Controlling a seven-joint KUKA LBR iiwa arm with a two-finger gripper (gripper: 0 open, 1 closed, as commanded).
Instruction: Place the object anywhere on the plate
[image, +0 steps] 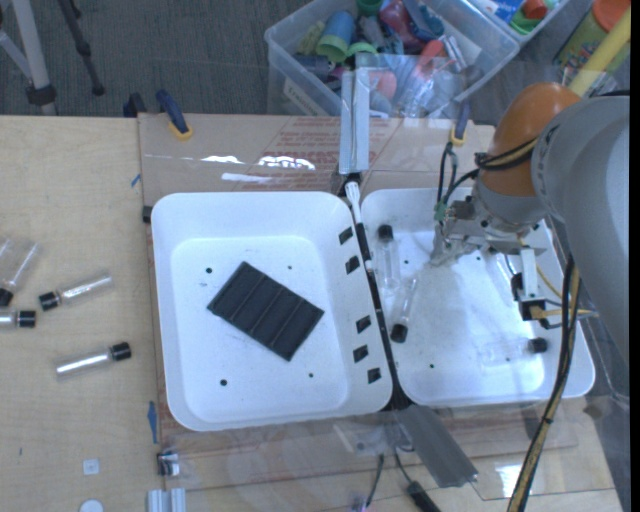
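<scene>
A black ridged plate (266, 309) lies flat and slantwise in the left bin (180, 380). The right bin (570, 385) holds clear vials with black caps: one (385, 252) along its left wall, another (401, 312) below that, and a third (512, 349) near the lower right. My gripper (468, 244) hangs low over the upper middle of the right bin, under the orange band (532, 108). It is right of the two left-hand vials and above the third. What sits under the gripper is hidden by the wrist.
Several loose vials (92, 358) lie on the wooden bench left of the bins. A clear tub of coloured toys (400, 45) stands behind the bins. Black clips (361, 325) line the divider between the bins. Cables (552, 400) hang along the arm on the right.
</scene>
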